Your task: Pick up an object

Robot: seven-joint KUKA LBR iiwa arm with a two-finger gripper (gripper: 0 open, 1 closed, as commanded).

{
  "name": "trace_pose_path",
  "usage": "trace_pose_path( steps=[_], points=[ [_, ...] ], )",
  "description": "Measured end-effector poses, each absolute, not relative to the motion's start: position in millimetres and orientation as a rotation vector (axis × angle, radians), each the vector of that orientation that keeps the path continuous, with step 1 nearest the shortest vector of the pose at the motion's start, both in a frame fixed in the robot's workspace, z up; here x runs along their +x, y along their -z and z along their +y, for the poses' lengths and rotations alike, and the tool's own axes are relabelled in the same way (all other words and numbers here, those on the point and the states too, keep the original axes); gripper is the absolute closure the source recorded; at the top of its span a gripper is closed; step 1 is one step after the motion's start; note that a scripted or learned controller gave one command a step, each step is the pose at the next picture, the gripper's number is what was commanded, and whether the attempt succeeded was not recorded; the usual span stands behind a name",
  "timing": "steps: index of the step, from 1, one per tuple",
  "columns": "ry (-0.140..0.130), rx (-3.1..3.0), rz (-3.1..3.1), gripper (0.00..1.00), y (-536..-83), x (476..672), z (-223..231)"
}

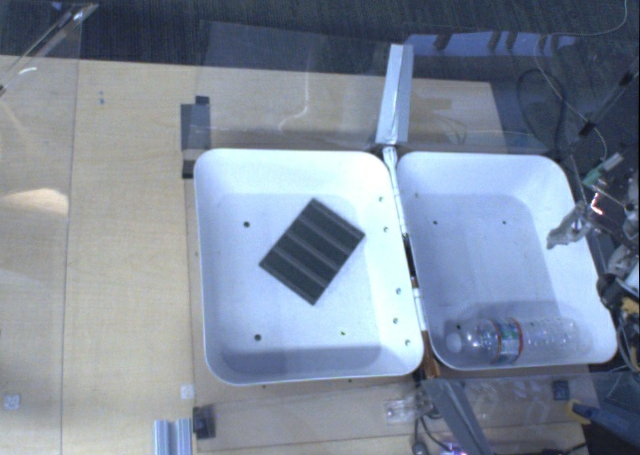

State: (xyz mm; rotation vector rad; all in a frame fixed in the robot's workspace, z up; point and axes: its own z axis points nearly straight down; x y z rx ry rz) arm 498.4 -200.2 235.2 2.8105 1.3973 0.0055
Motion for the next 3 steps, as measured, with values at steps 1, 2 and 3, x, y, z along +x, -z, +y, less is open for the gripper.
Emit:
trace_pose_path(
  steps=[1, 2, 3],
  points=[
    [-0.021, 2.861, 1.280, 0.00, -89, 492.1, -152],
    [-0.004, 3.010, 0.900, 0.00, -99, 567.8, -104],
    [-0.004, 3.005, 0.917, 1.00, -109, 568.7, -102]
  ],
)
